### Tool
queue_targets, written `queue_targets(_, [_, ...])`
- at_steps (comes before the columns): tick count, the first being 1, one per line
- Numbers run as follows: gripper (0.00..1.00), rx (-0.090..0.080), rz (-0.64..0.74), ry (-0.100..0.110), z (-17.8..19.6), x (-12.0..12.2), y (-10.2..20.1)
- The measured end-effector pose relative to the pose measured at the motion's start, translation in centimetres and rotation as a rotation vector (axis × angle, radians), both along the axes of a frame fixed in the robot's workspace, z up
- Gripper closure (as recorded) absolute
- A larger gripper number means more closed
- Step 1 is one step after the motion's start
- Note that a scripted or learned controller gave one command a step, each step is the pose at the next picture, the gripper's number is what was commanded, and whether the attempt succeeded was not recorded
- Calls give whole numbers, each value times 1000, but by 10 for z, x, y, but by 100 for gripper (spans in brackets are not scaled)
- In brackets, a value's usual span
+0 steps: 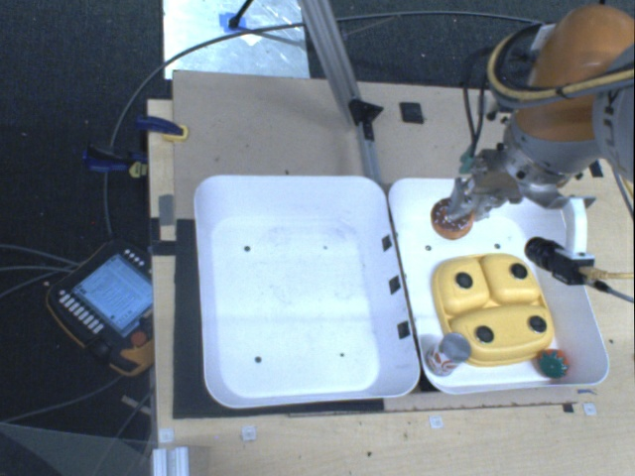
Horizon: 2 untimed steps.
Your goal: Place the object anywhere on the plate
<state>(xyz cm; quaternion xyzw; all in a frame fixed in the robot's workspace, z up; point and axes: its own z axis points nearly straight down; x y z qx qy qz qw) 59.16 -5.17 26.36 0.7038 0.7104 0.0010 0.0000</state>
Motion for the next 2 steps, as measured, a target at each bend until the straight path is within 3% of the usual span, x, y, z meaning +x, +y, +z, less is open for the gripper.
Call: queue_targets(2, [100, 1, 2, 0, -3, -10, 104])
